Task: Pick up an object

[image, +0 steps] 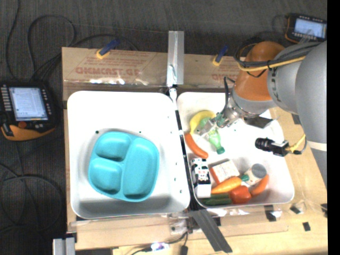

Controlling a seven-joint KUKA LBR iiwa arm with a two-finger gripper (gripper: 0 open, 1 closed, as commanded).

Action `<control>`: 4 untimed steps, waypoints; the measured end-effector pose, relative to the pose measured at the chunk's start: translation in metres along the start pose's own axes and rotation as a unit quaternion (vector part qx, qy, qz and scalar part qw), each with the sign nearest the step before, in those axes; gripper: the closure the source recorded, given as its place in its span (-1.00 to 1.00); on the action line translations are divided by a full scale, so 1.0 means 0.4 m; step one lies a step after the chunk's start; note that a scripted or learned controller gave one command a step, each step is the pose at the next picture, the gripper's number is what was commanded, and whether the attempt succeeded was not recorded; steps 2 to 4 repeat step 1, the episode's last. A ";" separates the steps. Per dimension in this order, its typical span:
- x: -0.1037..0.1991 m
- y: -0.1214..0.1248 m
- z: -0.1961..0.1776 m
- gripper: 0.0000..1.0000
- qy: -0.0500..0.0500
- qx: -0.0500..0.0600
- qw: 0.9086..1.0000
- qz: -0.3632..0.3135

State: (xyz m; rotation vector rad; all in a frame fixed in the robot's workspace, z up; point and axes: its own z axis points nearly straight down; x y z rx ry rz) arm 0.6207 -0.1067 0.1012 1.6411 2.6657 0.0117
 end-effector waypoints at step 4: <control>0.094 0.094 -0.317 1.00 0.001 0.007 0.993 0.122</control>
